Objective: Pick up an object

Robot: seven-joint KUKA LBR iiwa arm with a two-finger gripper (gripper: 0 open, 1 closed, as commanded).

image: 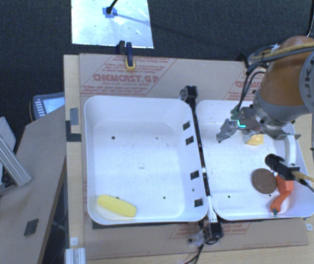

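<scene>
My gripper (pixel 225 132) hangs over the upper middle of the right bin (pixel 228 186), pointing down and to the left. No object shows between its tips. A small pale yellow piece (pixel 254 139) lies just to its right, partly under the wrist. Further down the same bin lie a brown round disc (pixel 264 181) and, at its right, an orange carrot (pixel 281 194) against the bin's right wall. A yellow corn cob (pixel 116 205) rests in the near left corner of the left bin (pixel 140 101).
A black divider with clips (pixel 196 153) runs between the two bins. The arm's orange band (pixel 283 76) looms over the right bin's far right corner. A cardboard sheet (pixel 146 76) lies under the bins.
</scene>
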